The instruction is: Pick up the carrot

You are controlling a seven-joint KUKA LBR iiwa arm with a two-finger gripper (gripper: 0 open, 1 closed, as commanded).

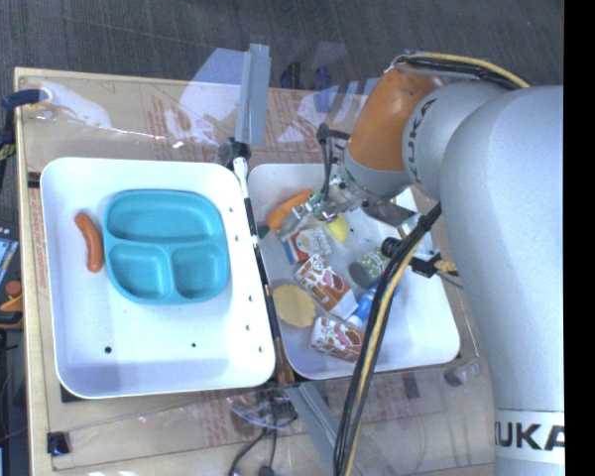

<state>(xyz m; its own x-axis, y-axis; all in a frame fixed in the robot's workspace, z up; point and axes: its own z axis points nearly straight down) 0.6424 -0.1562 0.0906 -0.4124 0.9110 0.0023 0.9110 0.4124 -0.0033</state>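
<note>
The carrot [286, 209] is an orange stick lying at a slant in the upper left corner of the right bin [431, 330], close to the divider between the bins. My gripper [324, 204] hangs down from the orange-banded wrist [392, 127], just right of the carrot's upper end and about touching it. Nothing shows clearly between the tips. The arm's bulk hides the right side of that bin.
Packed around the carrot are a yellow item [337, 230], patterned red-and-white packets [322, 284], a tan disc [297, 305], a grey-green can [369, 266] and a blue-capped tube [365, 305]. The left bin [69, 355] holds a blue divided plate [169, 243] and a sausage [89, 240].
</note>
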